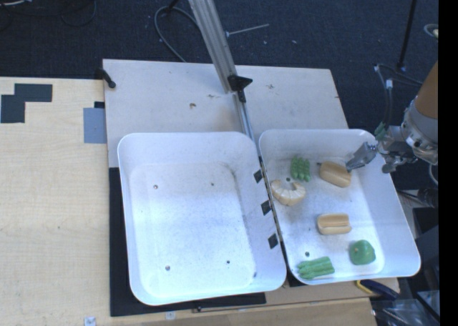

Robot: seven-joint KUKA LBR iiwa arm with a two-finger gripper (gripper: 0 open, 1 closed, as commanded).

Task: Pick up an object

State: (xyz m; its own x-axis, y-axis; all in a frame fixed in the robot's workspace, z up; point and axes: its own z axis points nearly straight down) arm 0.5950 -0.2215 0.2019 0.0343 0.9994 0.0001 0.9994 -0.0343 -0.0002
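Across most of the view: pale wood-grain tabletop point(50, 196), dark carpeted floor behind with loose black cables. Matte off-white board point(179, 96) laid on top, lightly scuffed, carrying both bins.

Left bin point(136, 153): shallow white plastic, rounded corners, speckled floor, a few small dark holes. Right bin point(397, 210): same make, set just beside the left one, black clips along the shared edge.

Ribbed aluminium extrusion bar point(213, 35) slanting up from between the bins, black bracket partway down.

Arm at right edge, orange band and grey wrist visible. Pincer point(372, 151) over the upper right rim of the right bin, near the upper tan piece; cannot tell how the tips stand, too small and blurred. Nothing seen gripped.

Contents of right bin, all apart from one another:
- tan bread-like block point(335, 174), upper middle, smooth, rounded
- second tan block point(333, 224), lower middle, similar shape
- pale curved piece point(288, 192), near the left wall, crescent form
- long green knobbly piece point(315, 268), by the front rim
- rounded green lump point(362, 252), front right
- small bumpy green cluster point(300, 169), upper left
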